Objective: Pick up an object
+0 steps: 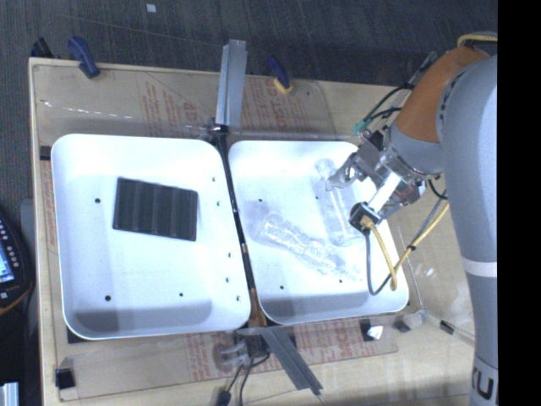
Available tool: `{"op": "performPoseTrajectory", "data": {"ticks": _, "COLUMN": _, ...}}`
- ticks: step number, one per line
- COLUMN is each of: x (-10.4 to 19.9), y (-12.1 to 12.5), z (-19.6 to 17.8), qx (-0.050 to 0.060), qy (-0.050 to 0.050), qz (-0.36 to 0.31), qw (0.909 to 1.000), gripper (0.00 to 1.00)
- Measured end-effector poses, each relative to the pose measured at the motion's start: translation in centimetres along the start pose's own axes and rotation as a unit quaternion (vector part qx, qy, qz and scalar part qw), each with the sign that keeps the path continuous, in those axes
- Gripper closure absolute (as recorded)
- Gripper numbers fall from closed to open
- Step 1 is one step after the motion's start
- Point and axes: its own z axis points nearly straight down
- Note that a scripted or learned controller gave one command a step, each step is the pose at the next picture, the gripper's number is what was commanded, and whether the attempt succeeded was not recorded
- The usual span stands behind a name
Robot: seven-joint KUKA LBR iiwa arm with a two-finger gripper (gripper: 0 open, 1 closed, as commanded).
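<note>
Little can be read. Faint red printing runs across the table (152,100), on the bare board around the two bins, at about eleven o'clock and again along the near edge at six o'clock, but its letters are too small and washed out to make out. At the five o'clock corner, the lower grey part of the arm (483,379) bears a dark mark like a "U", cut off by the edge.

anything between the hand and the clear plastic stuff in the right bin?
Nothing visible. The hand sits over the right bin's right side, right next to the clear plastic items. The dark grey pad lies apart in the left bin.
</note>
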Motion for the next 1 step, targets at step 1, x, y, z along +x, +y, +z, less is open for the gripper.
{"op": "performPoseTrajectory", "data": {"ticks": 1, "x": -0.91, "y": -1.04, "z": -6.39, "qx": -0.001, "qy": 0.0, "qz": 0.1, "qw": 0.995, "gripper": 0.0}}
